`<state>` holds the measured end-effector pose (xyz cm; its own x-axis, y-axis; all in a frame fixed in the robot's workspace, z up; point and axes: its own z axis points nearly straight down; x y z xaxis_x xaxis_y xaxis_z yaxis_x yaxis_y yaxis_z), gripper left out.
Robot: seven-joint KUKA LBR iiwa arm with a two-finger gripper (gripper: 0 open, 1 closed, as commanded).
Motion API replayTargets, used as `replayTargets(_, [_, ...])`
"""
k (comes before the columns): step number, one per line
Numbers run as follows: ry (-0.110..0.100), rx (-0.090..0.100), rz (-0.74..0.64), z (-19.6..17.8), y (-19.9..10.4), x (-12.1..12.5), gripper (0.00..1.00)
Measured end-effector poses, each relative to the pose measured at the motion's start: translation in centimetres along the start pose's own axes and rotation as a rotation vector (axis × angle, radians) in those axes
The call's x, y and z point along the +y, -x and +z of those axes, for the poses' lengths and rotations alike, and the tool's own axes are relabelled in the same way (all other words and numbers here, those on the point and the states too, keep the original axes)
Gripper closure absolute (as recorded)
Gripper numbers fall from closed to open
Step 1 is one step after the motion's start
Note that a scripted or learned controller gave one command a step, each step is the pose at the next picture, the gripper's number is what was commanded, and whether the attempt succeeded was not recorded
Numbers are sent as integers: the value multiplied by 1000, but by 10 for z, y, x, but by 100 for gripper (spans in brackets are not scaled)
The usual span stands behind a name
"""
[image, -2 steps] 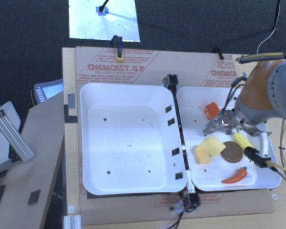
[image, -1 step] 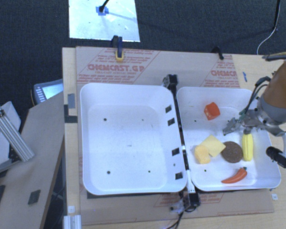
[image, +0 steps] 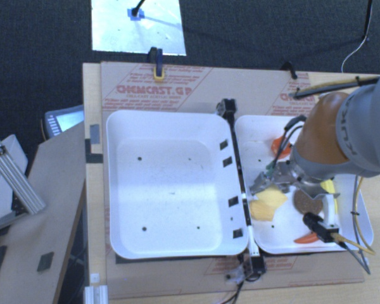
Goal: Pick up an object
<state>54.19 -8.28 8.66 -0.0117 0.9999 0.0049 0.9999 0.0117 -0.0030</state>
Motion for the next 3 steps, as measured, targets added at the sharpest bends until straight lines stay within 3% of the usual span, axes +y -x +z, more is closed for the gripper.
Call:
replayTargets(1, [10, -7, 7, 1, 30, 59, 0])
replayTargets(2, [8, -5, 6, -9, 29, 58, 100])
replayTargets(3, [9, -2, 4, -103, -26, -5, 100])
